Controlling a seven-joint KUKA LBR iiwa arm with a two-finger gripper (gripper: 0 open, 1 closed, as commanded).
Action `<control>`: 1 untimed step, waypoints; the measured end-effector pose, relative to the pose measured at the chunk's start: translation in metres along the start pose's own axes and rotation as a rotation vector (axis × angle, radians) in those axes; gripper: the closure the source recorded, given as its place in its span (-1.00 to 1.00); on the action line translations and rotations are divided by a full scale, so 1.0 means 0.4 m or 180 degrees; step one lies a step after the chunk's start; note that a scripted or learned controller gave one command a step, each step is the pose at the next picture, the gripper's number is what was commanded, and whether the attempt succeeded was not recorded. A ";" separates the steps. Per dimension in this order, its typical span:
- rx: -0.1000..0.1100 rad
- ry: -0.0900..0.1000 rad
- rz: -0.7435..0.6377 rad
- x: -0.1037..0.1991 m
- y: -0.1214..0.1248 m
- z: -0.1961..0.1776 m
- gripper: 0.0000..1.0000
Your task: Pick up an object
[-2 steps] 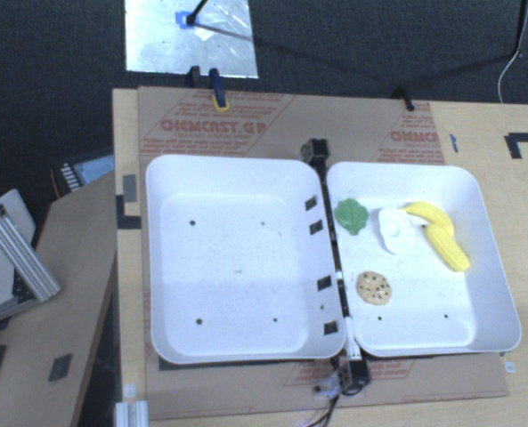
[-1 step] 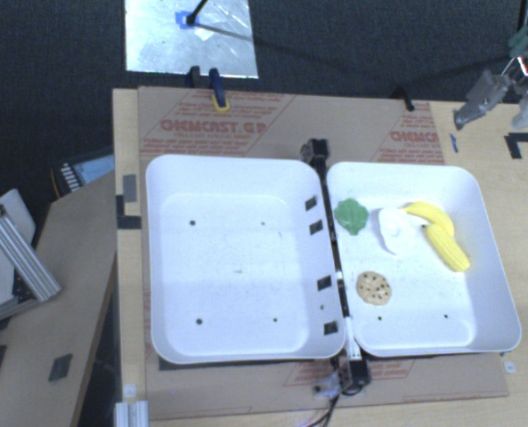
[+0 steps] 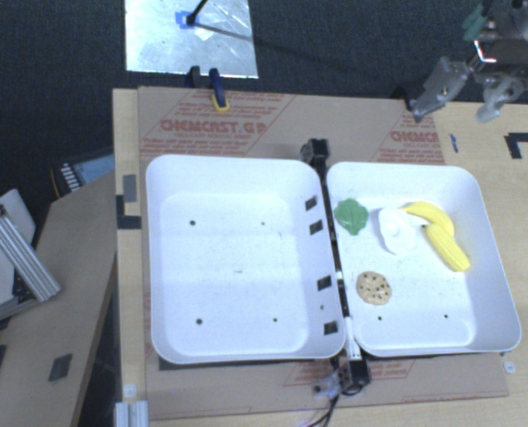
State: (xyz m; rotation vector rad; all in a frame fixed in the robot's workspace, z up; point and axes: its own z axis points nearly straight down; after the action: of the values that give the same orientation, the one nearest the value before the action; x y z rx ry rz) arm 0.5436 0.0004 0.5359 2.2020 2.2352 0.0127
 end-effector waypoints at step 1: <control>0.0005 -0.0010 0.0023 -0.015 0.003 -0.021 1.00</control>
State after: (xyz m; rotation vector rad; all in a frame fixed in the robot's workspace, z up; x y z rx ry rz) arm 0.5448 -0.0055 0.5443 2.2094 2.2262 0.0075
